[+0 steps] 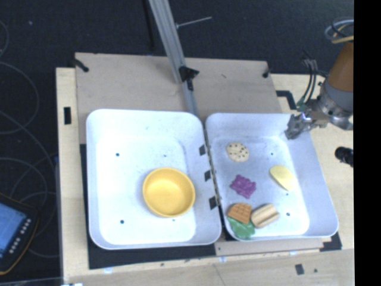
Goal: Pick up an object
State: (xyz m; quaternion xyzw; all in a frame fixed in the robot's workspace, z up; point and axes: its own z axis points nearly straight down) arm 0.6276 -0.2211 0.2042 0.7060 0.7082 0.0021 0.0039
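Arm enters from 3 o'clock, grey w/ orange band above wrist. Hand (296,126) sits over the right bin's (315,177) rim at its 1 o'clock corner. Too small and blurred to read how far open it is, so can't tell if released or clenched. Nothing visibly between its tips; no contact w/ any object that I can make out.

Right bin contents, all well apart from hand:
- speckled cookie (237,152) at 11 o'clock of bin floor
- purple grape bunch (243,186) at centre
- pale yellow piece (281,177) at 3 o'clock of the grapes, nearest the hand but still apart
- waffle (239,211) at 7 o'clock, lying on a green item (243,230) below it
- bread roll (265,214) just beside the waffle at its 3 o'clock, looks touching

Left bin (113,136): a yellow bowl (169,192), upright, at 5 o'clock of bin centre, nothing seen in it.

Bins sit side by side on the worktop (131,79), rims meeting at the middle. Metal pole (168,31) runs from 12 o'clock down to the seam between bins. Tablet-type device (11,234) at 8 o'clock off the worktop edge.
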